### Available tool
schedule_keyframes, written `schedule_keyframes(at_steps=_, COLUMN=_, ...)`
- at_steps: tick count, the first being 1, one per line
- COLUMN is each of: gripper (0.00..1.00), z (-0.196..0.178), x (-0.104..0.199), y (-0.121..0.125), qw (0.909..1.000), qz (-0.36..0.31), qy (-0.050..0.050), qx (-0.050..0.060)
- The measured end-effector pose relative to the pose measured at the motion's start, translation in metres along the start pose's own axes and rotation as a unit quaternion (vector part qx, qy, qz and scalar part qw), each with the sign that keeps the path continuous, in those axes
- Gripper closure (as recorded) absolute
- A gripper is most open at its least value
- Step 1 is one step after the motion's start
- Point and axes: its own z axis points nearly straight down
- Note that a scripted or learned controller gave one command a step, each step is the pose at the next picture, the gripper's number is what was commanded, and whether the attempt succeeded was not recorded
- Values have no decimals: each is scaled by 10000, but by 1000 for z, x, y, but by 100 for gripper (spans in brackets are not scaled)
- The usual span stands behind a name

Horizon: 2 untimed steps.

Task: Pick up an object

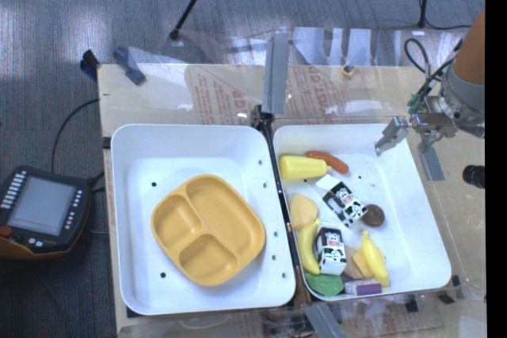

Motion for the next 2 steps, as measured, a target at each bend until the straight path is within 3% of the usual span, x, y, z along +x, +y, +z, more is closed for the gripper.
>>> schedule_keyframes(at_steps=1, gripper=0, z=130, x=58, y=-10, qw=9999, qz=-99, qy=9, qx=56)
schedule_keyframes(at_steps=2, gripper=0, z=177, x=54, y=-3, qw=10000, qz=62, qy=5, qx=37)
